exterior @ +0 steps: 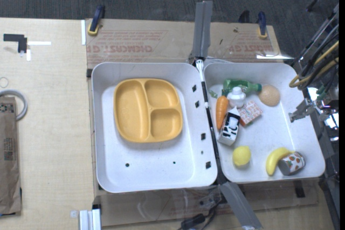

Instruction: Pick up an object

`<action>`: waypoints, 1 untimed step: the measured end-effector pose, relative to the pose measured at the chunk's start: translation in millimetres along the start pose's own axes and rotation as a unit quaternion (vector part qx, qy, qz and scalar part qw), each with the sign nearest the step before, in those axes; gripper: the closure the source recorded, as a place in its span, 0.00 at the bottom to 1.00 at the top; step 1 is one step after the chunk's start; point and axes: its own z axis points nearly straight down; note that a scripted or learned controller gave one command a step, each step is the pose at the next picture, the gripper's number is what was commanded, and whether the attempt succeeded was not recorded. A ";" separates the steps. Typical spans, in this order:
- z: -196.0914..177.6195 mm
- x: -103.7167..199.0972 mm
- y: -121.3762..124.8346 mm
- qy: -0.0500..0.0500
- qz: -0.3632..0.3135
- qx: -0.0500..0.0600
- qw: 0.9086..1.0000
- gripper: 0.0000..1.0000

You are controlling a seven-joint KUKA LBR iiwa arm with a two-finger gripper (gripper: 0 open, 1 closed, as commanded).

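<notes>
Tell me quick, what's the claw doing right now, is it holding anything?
Claw: at the right bin's right edge, nothing seen in it; open or shut cannot be told.

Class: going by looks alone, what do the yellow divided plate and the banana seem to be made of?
Plate: likely moulded plastic, matte; one even yellow colour, with rounded, moulded-in compartment walls.
Banana: probably a plastic toy; smooth, uniform bright yellow with no brown marks. A real fruit cannot be ruled out from this view.
</notes>
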 end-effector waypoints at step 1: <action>121.6 76.5 58.1 0.000 -0.058 -0.001 0.998 0.00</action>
